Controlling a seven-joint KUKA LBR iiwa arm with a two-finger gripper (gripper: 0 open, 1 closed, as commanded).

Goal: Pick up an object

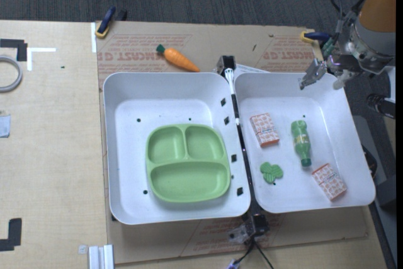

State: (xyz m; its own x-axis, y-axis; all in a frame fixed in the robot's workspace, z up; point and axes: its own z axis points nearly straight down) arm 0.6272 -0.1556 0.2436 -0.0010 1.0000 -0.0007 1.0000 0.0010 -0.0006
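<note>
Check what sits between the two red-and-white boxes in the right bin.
The green bottle lies between the upper box and the lower box, per the camera view.

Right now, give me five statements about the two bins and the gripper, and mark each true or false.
1. The green divided plate lies in the left bin. True.
2. The green bottle lies in the left bin. False: it lies in the right bin, between the two small red-and-white boxes.
3. The toy carrot lies inside a bin. False: it lies on the cardboard beyond the left bin.
4. The gripper is above the right bin's far edge, with nothing between its fingers. True.
5. The right bin holds four things. True: two boxes, the bottle and a small green leafy piece.
</note>
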